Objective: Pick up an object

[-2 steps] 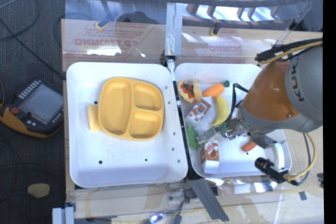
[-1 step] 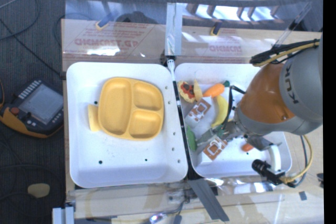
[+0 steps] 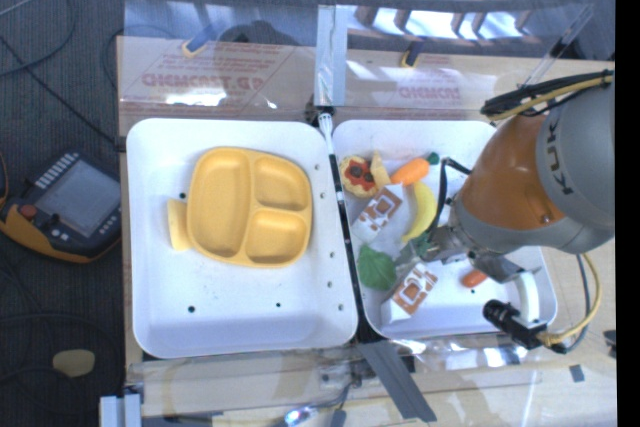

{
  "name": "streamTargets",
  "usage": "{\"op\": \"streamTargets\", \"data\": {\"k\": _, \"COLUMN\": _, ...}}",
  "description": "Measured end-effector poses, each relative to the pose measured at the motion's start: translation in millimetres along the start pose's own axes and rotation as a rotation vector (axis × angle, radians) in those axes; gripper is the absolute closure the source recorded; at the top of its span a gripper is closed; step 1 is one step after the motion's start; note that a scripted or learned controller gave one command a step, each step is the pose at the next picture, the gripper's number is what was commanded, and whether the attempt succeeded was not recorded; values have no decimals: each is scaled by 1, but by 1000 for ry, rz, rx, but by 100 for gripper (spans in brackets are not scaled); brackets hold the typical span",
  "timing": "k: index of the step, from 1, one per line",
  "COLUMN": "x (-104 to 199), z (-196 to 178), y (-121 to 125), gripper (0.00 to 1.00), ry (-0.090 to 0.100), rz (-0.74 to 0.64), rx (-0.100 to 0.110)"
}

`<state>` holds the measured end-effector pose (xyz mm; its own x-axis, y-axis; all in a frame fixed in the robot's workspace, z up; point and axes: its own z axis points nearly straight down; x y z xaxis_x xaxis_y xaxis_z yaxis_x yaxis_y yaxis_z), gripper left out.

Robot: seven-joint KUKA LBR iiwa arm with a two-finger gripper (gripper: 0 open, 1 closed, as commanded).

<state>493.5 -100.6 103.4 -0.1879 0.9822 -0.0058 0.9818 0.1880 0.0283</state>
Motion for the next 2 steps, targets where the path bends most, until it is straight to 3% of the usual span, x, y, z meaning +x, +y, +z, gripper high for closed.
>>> {"op": "streamTargets", "data": {"k": 1, "x": 1, "z": 1, "y": -1, "gripper": 0, "ry": 3, "rz": -1, "rx": 5}}
{"op": "streamTargets", "data": {"k": 2, "x": 0, "z": 9, "y": -3, "gripper": 0, "ry": -5, "rz": -30, "rx": 5}}
